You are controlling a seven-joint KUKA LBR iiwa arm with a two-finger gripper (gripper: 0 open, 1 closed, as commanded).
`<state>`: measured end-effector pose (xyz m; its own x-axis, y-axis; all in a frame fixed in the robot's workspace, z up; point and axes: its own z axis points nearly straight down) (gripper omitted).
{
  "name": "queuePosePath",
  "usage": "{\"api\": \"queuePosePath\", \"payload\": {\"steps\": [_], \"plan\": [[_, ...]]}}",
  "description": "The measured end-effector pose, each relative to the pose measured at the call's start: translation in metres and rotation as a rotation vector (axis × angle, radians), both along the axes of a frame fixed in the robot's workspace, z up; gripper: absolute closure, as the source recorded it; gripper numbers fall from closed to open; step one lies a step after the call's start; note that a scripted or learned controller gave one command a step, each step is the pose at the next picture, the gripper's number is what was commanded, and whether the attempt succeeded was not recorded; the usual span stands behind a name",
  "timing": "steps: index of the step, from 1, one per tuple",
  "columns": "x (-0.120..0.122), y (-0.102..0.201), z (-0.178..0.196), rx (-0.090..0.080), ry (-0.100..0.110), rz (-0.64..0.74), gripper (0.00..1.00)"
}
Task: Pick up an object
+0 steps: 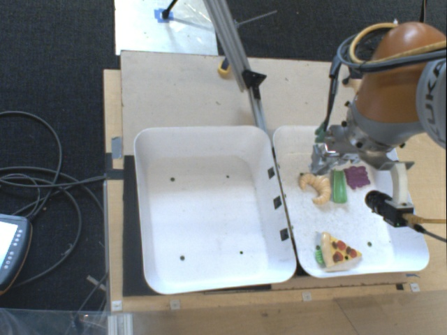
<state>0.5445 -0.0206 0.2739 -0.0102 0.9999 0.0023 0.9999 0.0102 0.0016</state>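
The right bin [405, 257] holds a tan croissant-shaped toy [317, 187], a green stick-like piece [339, 186], a purple piece [357, 177] and a pizza-slice toy [337, 251]. My gripper [324, 160] hangs over the upper middle of this bin, just above the croissant toy's top end and left of the purple piece. The grey wrist and orange band [398, 68] cover the bin's far right part. Nothing visibly sits in the gripper.
The left bin [150, 257] lies beside the right one, with a black-marked divider edge [276, 201] between them. A slanted metal pole [234, 37] crosses the back of the bench. A black camera module [385, 208] juts from the wrist over the right bin.
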Motion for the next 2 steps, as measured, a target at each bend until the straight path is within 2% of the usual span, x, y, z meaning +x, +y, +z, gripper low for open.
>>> {"api": "queuePosePath", "payload": {"steps": [2], "plan": [[-0.016, 0.117, -0.026, 0.000, 0.003, 0.001, 1.00]]}}
